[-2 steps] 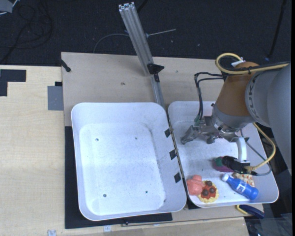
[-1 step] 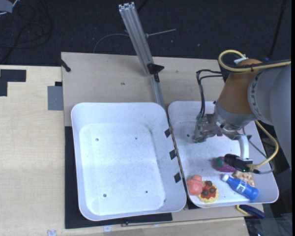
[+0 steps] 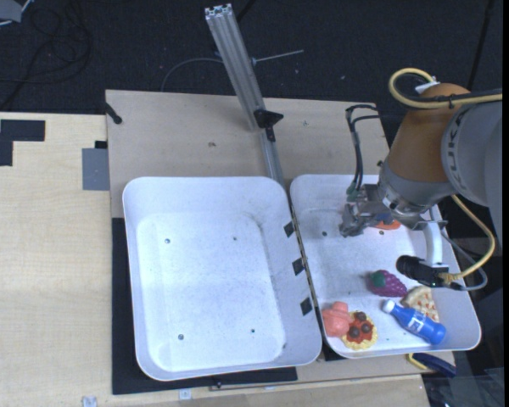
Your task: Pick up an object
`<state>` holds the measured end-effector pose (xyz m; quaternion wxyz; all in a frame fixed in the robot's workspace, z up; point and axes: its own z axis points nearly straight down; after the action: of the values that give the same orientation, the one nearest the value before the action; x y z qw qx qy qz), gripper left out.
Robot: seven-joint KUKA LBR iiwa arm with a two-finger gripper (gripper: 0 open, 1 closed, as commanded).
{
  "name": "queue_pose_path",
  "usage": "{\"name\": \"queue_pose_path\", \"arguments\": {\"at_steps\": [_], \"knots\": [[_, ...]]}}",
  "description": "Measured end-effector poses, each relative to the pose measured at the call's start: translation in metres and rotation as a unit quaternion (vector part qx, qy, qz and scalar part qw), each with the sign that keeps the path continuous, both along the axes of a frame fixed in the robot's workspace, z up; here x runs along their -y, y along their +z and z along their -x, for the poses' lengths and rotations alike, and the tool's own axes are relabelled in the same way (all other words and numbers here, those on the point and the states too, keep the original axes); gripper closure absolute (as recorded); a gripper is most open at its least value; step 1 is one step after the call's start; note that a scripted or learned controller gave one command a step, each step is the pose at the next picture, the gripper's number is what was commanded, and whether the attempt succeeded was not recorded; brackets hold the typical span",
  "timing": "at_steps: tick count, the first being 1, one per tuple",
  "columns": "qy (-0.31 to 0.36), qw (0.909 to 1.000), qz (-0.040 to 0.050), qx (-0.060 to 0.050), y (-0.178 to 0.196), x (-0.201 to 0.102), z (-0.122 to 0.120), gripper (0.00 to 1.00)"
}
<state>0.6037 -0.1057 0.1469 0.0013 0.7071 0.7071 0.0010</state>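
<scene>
We see a small orange thing (image 3: 388, 224) under the gripper (image 3: 354, 225), in the top part of the right bin (image 3: 322, 195). It's mostly hidden by the wrist, so we can't tell what it is or if it's grabbed. We can't tell how wide the pincer is, either. So the pick isn't done yet, as far as we see.

Lower in that bin, near the front edge, lie purple grapes (image 3: 388, 282), a blue bottle (image 3: 416, 323), a pizza slice (image 3: 422, 299), a pink toy (image 3: 336, 318) & a fruit tart (image 3: 360, 331). Left of the right bin sits the left bin (image 3: 205, 278).
</scene>
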Motion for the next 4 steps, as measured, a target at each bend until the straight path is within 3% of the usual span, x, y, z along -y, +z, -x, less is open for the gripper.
{"name": "queue_pose_path", "arguments": {"at_steps": [2,4], "knots": [[0.0,1.0,0.0,0.0,0.104,-0.012,0.005,1.0],[0.002,1.0,-0.0001,-0.002,0.097,-0.124,0.005,1.0]]}}
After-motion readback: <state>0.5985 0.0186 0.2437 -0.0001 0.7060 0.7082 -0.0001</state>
